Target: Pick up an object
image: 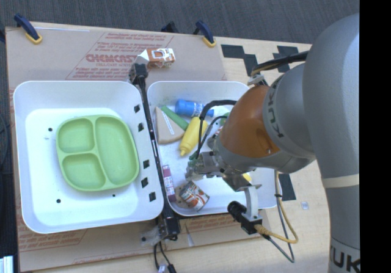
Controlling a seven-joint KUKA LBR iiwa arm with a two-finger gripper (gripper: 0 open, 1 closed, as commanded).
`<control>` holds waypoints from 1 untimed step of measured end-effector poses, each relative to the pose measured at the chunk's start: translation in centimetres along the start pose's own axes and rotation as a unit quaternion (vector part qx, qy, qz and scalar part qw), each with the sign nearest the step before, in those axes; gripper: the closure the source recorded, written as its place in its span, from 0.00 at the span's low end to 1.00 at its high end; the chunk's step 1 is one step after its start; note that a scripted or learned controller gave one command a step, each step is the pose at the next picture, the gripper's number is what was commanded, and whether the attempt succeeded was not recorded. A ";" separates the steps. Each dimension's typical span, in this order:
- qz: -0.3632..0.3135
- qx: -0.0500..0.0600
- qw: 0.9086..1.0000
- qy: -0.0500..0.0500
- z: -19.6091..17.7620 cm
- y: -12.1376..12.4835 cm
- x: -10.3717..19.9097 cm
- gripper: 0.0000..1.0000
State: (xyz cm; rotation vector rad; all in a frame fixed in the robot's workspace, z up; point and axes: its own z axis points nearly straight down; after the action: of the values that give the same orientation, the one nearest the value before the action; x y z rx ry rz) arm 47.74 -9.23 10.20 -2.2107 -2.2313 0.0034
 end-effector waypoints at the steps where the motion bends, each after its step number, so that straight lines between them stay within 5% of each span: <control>1: 0.002 -0.003 1.000 -0.001 -18.7 2.5 -11.1 1.00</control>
State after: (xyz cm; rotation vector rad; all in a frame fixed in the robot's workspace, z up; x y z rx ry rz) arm 50.42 -20.31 28.89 -2.2197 -2.2298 -0.0003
